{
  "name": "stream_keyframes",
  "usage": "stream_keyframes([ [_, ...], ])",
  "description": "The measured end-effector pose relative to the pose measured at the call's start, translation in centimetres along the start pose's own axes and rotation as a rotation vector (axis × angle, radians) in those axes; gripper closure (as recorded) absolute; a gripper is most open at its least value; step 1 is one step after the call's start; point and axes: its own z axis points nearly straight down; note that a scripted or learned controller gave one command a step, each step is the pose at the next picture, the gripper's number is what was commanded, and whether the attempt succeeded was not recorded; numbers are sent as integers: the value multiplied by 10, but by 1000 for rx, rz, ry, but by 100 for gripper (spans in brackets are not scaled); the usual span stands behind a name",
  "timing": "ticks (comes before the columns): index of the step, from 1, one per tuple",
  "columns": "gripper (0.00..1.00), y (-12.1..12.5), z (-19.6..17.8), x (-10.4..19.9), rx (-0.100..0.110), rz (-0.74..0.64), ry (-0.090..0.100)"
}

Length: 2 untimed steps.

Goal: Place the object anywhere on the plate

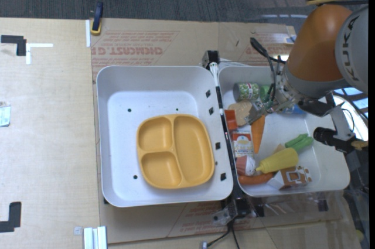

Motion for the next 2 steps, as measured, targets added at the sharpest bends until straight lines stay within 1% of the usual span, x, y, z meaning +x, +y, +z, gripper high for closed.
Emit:
stream_keyframes([
  [1, 100, 21, -22, 66, 1, 174, 0],
  [2, 100, 23, -35, 122, 5, 220, 1],
])
